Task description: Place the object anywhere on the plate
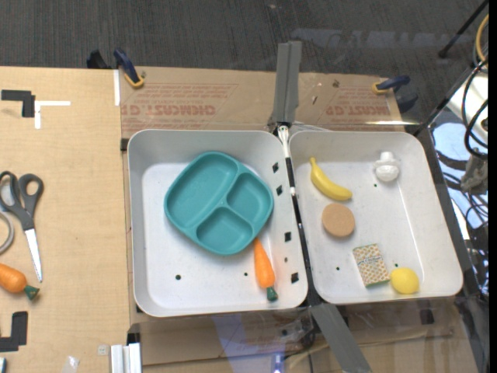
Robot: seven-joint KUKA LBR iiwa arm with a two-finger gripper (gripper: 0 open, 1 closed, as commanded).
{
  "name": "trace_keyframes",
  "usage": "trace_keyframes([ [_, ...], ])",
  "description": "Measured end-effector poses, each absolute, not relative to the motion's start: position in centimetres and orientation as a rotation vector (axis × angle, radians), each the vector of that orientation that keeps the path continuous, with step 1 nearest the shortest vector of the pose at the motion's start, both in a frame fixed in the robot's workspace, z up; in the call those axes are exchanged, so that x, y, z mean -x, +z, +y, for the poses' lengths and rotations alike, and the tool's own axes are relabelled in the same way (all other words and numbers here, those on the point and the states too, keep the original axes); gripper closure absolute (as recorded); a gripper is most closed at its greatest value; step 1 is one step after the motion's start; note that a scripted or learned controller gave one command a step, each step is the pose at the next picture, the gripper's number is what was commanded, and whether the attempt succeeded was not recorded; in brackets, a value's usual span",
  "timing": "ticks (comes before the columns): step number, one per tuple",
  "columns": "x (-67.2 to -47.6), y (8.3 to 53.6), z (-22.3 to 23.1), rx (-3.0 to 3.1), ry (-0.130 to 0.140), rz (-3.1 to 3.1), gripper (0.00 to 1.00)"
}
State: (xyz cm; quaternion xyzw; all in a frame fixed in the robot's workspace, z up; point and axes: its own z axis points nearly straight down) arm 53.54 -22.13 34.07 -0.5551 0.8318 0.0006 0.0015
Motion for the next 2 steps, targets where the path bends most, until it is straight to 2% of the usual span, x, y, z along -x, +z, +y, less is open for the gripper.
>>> trace_keyframes([
  [1, -48.1, 20.3, -22.0, 1.855, 0.003, 2.533, 1.00],
  [2, -50.2, 33.5, -22.1, 2.063, 0.002, 2.363, 1.00],
])
